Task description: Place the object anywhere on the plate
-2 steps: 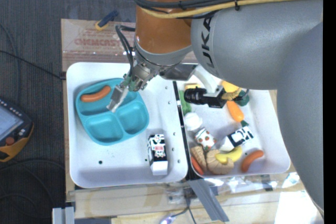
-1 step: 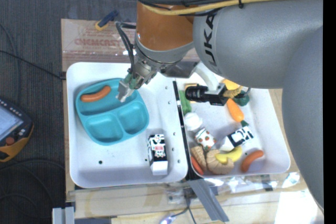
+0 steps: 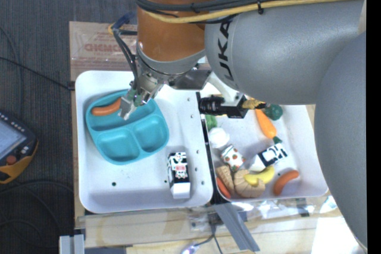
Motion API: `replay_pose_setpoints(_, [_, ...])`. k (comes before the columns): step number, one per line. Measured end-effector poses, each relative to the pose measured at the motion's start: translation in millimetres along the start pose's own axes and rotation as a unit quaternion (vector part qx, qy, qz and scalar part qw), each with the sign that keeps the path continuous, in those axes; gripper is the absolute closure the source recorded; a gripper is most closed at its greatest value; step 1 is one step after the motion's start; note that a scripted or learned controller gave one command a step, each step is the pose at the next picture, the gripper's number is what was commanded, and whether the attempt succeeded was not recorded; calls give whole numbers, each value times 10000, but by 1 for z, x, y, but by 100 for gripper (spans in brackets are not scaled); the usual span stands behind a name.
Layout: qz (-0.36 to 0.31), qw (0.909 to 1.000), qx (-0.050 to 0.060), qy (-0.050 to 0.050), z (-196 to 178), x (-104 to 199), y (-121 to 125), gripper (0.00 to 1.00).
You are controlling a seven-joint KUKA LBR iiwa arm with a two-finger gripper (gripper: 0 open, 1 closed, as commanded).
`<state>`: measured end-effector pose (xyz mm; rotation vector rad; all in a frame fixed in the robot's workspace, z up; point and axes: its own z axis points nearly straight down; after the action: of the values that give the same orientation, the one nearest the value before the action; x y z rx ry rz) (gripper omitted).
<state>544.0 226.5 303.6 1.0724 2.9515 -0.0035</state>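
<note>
A teal divided plate [image 3: 128, 131] lies in the left bin [image 3: 101, 196]. An orange-red sausage [image 3: 105, 109] rests in the plate's upper-left compartment. My gripper [image 3: 128, 105] hangs over the plate's upper part, just right of the sausage, with its fingertips close to the plate. The sausage lies beside the fingers, not between them. The big orange wrist and grey arm cover the area above the gripper.
A black-and-white cow-print carton [image 3: 178, 173] lies in the left bin, right of the plate. The right bin [image 3: 309, 187] holds several toy foods: a carrot [image 3: 266, 122], a banana [image 3: 261, 177], a sausage [image 3: 284, 181], a white egg [image 3: 218, 138]. A handheld pendant [image 3: 13, 146] sits far left.
</note>
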Motion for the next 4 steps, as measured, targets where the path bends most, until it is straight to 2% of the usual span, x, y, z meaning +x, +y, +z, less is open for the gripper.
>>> replay_pose_setpoints(1, [-1, 10000, 1, -1, 0, 0, 0, 0])
replay_pose_setpoints(2, [62, 10000, 4, 6, 10, -20, -96, 0])
replay_pose_setpoints(3, [246, 9997, 9, 23, 139, -33, -125, 0])
replay_pose_setpoints(4, [250, 9997, 10, 29, 130, -34, -125, 100])
